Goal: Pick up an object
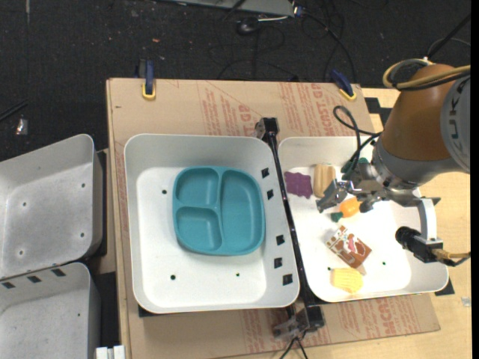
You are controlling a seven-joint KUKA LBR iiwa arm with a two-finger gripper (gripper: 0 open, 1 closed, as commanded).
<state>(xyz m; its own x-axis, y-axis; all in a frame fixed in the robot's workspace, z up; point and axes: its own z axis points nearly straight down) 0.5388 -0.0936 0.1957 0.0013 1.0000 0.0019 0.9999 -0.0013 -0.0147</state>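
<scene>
Grey arm over the shallow white right-hand bin (389, 275)

The two-finger gripper (334, 198) hovers beside a small orange object (349, 208); clutter blurs its fingers, so their spread cannot be told.

Teal divided plate (219, 210) — alone in the left bin (142, 200).

Bench (194, 99): flat brown board, red print across surface. Two clamps fixed at far edge: left clamp (149, 78), right clamp (343, 84). Two shallow white bins set side by side on board, rims touching at centre. Left bin (146, 223) seated toward board's left half; right bin (426, 275) seated toward right half. Black bracket (269, 127) located at far end of seam between bins. Board edged by dark floor (60, 43).
</scene>
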